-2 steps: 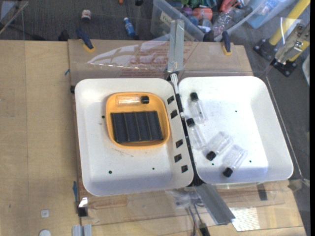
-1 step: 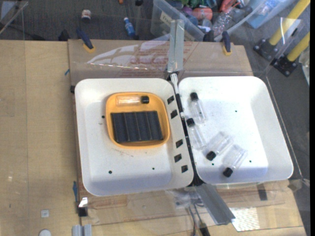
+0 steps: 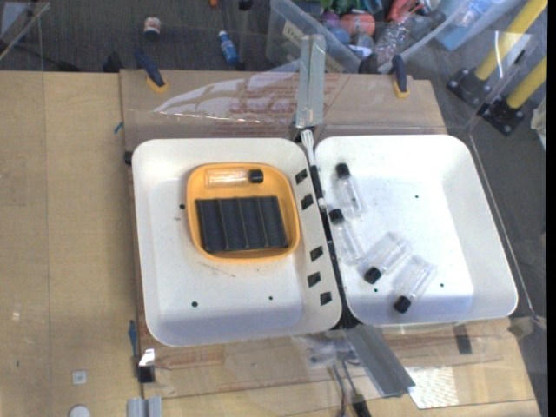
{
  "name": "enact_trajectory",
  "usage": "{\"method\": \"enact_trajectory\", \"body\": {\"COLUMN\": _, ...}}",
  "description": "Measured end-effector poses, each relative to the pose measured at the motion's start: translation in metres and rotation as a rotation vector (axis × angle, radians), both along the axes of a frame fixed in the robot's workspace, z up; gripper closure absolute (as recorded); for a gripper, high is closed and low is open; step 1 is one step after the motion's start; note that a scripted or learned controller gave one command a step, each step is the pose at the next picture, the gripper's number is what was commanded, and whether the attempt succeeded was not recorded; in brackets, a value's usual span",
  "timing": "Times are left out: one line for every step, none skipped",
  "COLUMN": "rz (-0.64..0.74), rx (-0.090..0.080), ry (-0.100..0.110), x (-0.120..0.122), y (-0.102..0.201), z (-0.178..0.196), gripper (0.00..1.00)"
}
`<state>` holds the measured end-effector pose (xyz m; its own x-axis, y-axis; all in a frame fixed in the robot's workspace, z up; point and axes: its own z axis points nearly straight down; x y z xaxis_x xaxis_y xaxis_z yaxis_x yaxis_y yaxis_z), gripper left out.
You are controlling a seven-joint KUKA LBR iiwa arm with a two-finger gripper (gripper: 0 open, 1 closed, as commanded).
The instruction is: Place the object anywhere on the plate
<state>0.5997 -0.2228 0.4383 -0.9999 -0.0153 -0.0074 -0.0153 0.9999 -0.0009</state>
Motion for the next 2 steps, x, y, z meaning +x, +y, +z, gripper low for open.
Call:
{"method": "enact_trajectory", "body": {"rz": 0.304, "rx": -0.002, "ry": 0.0, "x": -0.028, "y": 0.0, "z": 0.0, "gripper": 1.0}}
{"method": "enact_trajectory", "body": {"rz": 0.502, "rx": -0.003, "ry": 0.001, "x": -0.047, "y": 0.0, "z": 0.0, "gripper": 1.0}}
